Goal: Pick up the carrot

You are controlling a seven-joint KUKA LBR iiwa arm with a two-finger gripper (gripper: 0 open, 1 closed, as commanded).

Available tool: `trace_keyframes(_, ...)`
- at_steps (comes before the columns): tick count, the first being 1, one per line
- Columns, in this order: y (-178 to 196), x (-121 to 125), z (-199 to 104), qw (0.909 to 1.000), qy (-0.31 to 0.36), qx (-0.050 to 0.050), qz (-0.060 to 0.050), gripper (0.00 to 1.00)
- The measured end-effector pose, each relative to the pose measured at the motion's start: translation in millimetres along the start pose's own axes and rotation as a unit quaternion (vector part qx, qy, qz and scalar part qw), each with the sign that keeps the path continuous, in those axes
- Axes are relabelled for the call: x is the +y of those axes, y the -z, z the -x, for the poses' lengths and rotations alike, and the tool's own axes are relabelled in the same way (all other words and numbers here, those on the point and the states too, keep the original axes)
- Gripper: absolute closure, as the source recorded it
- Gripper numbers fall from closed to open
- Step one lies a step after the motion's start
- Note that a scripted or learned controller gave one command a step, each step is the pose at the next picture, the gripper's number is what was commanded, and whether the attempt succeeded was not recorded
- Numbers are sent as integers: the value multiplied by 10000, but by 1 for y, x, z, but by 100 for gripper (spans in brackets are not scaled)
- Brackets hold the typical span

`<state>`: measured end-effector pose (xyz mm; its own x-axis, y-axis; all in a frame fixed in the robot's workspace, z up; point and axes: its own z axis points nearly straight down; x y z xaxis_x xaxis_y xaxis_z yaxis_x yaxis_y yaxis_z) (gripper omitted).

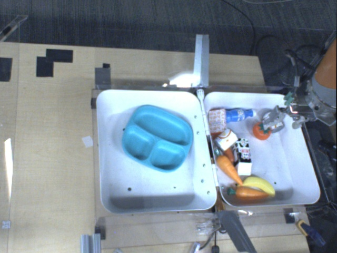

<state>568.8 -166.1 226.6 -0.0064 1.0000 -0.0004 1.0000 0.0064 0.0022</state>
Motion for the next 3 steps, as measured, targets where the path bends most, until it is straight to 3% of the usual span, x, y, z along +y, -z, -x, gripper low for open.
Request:
trace_keyframes(1, -134, -8, -76, 9831, -1833, 4, 0, 0)
trace_keyframes(2, -110, -55, -74, 9524, -3048, 11, -10, 0)
trace_keyframes(3, -101, -53, -75, 9530, -3031, 18, 4, 100)
